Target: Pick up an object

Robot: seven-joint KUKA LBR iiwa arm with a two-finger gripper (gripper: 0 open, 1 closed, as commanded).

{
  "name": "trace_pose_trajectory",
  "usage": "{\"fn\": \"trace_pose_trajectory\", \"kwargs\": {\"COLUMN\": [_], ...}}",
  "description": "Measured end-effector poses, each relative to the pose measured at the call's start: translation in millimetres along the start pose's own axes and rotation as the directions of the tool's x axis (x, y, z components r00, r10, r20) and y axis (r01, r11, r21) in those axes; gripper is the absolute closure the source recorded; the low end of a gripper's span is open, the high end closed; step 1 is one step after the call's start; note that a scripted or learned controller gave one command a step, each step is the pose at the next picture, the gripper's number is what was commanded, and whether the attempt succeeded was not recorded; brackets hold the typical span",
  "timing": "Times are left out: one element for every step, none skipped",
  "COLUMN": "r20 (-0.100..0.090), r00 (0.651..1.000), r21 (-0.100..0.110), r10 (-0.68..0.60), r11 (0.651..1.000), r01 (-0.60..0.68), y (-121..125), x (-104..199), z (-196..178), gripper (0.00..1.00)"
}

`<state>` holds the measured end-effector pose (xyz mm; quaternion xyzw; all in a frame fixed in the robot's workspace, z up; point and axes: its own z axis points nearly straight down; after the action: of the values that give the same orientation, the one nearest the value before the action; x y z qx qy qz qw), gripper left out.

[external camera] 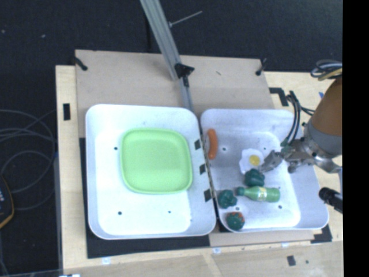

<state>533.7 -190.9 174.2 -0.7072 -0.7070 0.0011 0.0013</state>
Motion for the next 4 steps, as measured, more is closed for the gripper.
{"fn": "trace_pose_trajectory", "kwargs": {"r20": [0.001,0.002,0.001,0.002], "r00": [1.000,1.000,1.000,1.000], "r21": [-0.005,-0.010,-0.010,-0.009], "r10": [0.000,0.000,0.001,-0.001], "r11": [1.000,1.000,1.000,1.000], "r01": [0.000,0.000,-0.001,0.001], "y": [-4,-2,-3,-4], "x": [0,-1,-1,5], "z": [41,47,38,-22], "gripper": [0.00,0.00,1.00,1.00]}}
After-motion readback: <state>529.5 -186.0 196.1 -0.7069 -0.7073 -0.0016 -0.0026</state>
